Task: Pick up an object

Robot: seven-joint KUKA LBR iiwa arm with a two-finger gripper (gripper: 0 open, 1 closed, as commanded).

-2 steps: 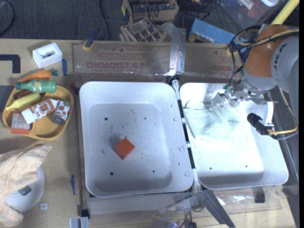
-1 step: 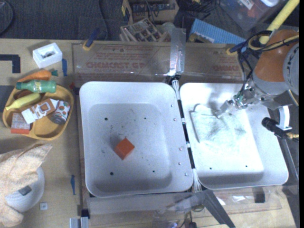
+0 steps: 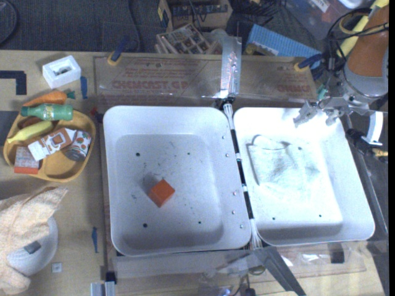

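Grey arm cut off at upper right edge, wrist bent down over right bin's far corner. Gripper small and blurred, spread slightly, nothing between fingers. Orange block lying low-centre in left bin.

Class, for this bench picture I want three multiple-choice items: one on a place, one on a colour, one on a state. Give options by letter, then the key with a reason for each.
1. Where does the cube lie?
A. left bin
B. right bin
C. yellow bowl

2. What colour is the cube?
A. blue
B. orange
C. green

3. How does the claw stand to the cube?
A. gripping it
B. touching its top
C. far from it, above the other bin

Key: 1 A, the cube rests on the left bin floor. 2 B, it is plainly orange. 3 C, the claw is above the right bin back corner.
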